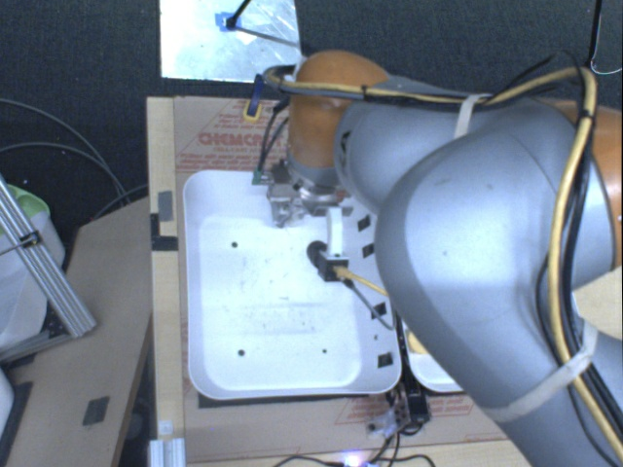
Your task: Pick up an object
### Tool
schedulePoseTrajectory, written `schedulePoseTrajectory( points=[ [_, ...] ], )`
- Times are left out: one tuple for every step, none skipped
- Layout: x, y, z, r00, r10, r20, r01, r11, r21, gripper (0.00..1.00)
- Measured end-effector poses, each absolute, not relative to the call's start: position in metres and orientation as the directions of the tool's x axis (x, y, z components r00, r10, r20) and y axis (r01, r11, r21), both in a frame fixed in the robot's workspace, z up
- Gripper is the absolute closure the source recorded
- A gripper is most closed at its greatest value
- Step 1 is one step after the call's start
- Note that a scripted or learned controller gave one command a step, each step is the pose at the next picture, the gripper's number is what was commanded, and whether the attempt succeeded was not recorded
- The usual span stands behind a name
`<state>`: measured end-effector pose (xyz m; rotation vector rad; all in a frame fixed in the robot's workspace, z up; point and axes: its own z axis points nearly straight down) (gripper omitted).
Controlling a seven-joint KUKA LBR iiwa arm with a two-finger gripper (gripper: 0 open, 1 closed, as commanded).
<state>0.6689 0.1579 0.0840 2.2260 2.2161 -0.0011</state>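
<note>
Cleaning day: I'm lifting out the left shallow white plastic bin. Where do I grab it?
Grip the white bin's raised rim on the view's left side, coming from the left: that wall stands free, while the grey arm overhangs the right side.

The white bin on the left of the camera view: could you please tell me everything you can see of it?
The white bin is a shallow rectangular tray with rounded corners and a raised rim, seemingly smooth plastic. Its floor carries a few small dark dots and faint grey scuffs. It lies flat on a brown cardboard sheet with red print. The gripper hangs over its far side, and the grey arm covers its right side.
</note>
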Motion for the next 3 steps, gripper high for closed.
schedulePoseTrajectory(
  points=[
    [0.671,0.05,0.193,0.008,1.0,-0.003,1.0,-0.008,0.012,1.0],
    [0.61,0.091,0.214,-0.006,1.0,0.002,1.0,0.006,0.001,1.0],
    [0.644,0.043,0.215,0.002,1.0,-0.001,1.0,-0.002,0.005,1.0]
  ],
)
